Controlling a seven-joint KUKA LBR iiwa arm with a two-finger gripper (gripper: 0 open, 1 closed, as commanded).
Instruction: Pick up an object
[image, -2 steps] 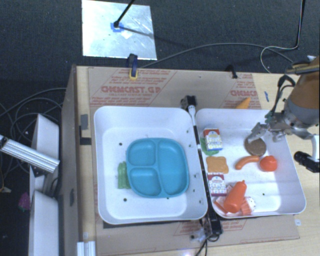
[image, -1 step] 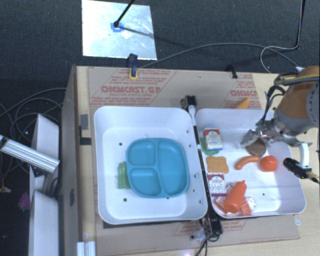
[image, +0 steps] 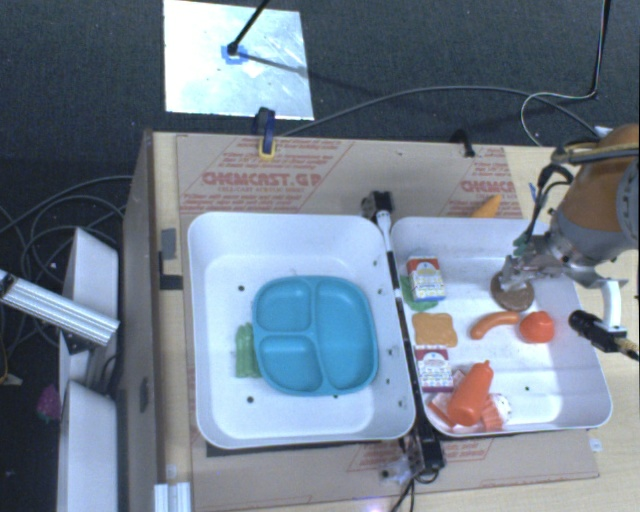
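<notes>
Gripper (image: 517, 283) low in right bin (image: 600, 400), directly over brown round cookie-like disc (image: 513, 294), grip state unreadable from this angle; disc lies just up-left of orange sausage (image: 495, 323), whose long axis runs left-right toward red tomato (image: 537, 327).

Bench (image: 330, 165) topped with printed cardboard carries two shallow white bins side by side, touching: left bin (image: 215, 250), right bin (image: 590, 385). Small orange piece (image: 486, 207) lies on cardboard just behind right bin.
</notes>
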